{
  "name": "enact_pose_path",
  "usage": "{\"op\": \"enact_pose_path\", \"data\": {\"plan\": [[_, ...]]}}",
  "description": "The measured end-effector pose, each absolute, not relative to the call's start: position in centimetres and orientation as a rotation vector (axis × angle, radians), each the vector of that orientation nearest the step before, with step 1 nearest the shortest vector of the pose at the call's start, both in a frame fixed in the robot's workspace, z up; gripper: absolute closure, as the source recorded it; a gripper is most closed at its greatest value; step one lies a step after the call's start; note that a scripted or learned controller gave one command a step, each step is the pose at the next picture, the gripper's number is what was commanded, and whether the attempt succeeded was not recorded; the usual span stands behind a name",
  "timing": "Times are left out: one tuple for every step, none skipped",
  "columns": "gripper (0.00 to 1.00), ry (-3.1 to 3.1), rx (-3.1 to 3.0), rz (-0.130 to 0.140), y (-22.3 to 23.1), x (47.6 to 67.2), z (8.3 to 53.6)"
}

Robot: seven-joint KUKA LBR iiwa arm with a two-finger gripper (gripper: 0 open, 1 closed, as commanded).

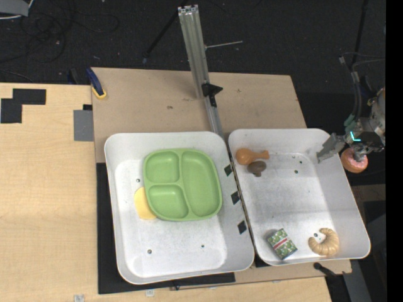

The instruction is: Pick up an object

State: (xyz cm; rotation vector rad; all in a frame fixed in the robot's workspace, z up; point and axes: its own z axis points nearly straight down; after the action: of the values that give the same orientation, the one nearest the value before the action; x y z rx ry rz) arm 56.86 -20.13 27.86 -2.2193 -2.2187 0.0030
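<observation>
**Desk:** What does the overhead camera show on the bench?

**Photographer:** Two shallow white bins side by side. In the left bin (126, 244), a green divided plate (182, 185) with three compartments lies flat, partly covering a yellow object (142, 205) that peeks out at its lower left edge. The right bin (302, 206) holds four small things: an orange, pear-like toy (247, 156) near the upper left corner, a small brown piece (257, 167) touching it just below, a green patterned box (281, 243) near the front edge, and a tan croissant (324, 241) beside it, toward the front right corner.

**Desk:** And the arm?

**Photographer:** It reaches in from the right. The gripper (330, 148) sits at the upper right rim of the right bin, a grey finger angled down toward the bin's edge. A pinkish round object (354, 161) shows just beside it, outside the bin wall. Whether the fingers are spread or closed, I cannot tell; nothing is visibly between them.

**Desk:** Anything behind?

**Photographer:** A metal post (194, 49) stands upright behind the bins.
</observation>
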Motion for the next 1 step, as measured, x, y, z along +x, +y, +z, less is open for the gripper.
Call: {"op": "enact_pose_path", "data": {"plan": [[0.00,-2.220,-2.220,0.002,-20.14,56.88,27.91]]}}
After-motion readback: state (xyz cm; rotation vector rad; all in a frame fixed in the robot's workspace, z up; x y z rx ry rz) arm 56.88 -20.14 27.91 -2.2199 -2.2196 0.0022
